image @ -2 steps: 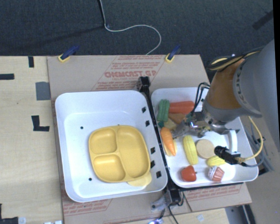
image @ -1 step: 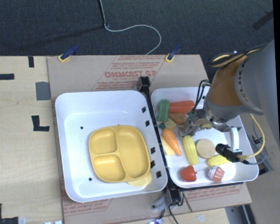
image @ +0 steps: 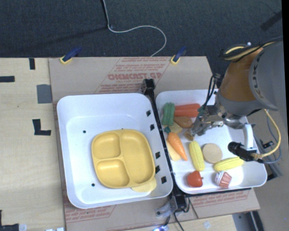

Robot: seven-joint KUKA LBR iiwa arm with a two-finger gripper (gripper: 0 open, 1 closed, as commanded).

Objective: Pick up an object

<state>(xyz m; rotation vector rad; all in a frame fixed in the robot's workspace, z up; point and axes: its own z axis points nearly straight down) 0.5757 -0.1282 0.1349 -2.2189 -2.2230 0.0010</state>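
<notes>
The right bin [image: 244,182] holds toy food: a green piece [image: 168,113], an orange-red carrot-like piece [image: 186,109], a brown piece [image: 183,121], an orange carrot [image: 176,145], a corn cob [image: 196,155], a tan round disc [image: 212,152], a yellow banana-like piece [image: 228,163], a red tomato [image: 194,179] and a red-and-white piece [image: 223,179]. My gripper [image: 198,125] reaches in from the right and hangs low over the upper middle of this bin, close to the brown piece. No object is visible between its fingers.
The left bin [image: 72,121] holds a yellow divided plate [image: 122,157] over a pale yellow piece [image: 144,187]. A black divider [image: 157,126] runs between the bins. A white cable [image: 135,28] lies on the dark surface behind the cardboard.
</notes>
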